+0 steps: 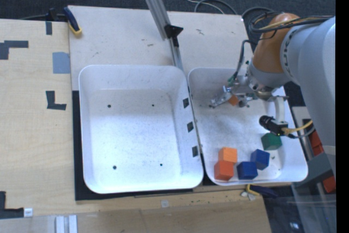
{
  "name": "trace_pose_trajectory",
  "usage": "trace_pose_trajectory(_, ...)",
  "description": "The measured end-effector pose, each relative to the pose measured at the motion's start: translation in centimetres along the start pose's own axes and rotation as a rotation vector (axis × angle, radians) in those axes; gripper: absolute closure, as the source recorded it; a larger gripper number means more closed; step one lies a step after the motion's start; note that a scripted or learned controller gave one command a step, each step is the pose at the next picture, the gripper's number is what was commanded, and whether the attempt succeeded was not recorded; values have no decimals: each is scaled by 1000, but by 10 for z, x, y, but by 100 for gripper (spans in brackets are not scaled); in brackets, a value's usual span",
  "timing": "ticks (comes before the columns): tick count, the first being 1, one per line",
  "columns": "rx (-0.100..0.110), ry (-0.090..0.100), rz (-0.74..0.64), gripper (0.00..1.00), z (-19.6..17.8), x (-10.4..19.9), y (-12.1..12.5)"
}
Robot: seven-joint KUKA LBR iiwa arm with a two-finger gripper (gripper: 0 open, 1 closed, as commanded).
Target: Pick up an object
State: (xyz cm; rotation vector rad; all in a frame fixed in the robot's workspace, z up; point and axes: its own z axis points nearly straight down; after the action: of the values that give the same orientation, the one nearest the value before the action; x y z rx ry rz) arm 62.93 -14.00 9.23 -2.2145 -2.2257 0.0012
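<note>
The end effector (233, 96) hangs in the right bin (218, 117), seemingly clenched on a small orange block (234, 100). Lift looks underway; other blocks (242, 163) wait at lower right.

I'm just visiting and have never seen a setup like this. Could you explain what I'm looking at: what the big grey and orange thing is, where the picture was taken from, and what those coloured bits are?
The grey and orange thing is a robot arm. It reaches in from the right, and its job here is to pick up an object. The picture comes from one camera fixed above the bench, looking down at a slant.

On the bench sit two shallow white bins. In the right bin, near its front edge, lie small blocks: two orange blocks, two blue blocks and a green block.

The arm's gripper is over the back part of that bin. Something small and orange shows right at it, but the picture is too coarse to say whether it is held.
</note>
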Motion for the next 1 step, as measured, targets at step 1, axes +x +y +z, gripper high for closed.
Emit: trace_pose_trajectory(1, -2, -1, 1, 0, 0, 25, 28)
